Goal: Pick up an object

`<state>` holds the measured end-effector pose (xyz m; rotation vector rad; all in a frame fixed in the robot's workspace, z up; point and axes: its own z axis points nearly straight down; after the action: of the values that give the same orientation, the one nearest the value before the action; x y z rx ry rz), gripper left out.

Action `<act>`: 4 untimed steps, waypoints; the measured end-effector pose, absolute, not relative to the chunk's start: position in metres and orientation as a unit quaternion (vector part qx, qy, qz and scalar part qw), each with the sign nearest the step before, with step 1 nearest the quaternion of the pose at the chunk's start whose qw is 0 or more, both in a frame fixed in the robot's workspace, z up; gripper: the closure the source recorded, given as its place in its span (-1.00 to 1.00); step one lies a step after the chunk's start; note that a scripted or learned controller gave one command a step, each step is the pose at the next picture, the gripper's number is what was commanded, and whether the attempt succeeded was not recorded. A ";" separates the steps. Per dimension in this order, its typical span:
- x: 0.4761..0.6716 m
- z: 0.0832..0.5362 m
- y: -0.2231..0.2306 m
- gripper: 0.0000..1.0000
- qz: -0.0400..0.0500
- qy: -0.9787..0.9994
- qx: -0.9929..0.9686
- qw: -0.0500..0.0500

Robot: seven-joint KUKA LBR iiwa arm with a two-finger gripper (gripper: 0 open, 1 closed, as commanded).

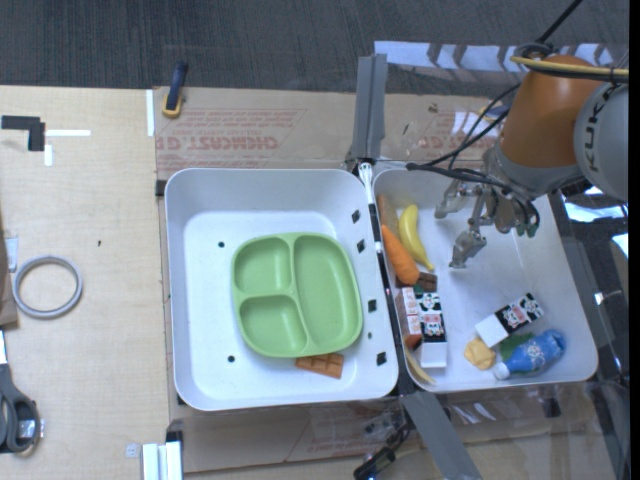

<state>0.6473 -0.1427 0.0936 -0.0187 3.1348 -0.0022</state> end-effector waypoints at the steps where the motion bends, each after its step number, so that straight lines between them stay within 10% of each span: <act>1: 0.579 0.092 -0.120 -1.00 0.000 1.000 0.020 0.001; 2: 0.502 0.092 -0.107 -1.00 0.000 0.997 0.072 0.001; 3: 0.598 0.109 -0.101 -1.00 0.000 0.999 0.033 0.002; 4: 0.625 0.095 -0.094 -1.00 0.000 0.986 0.165 0.005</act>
<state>0.6248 -0.0937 0.0951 0.5163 3.0891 -0.0012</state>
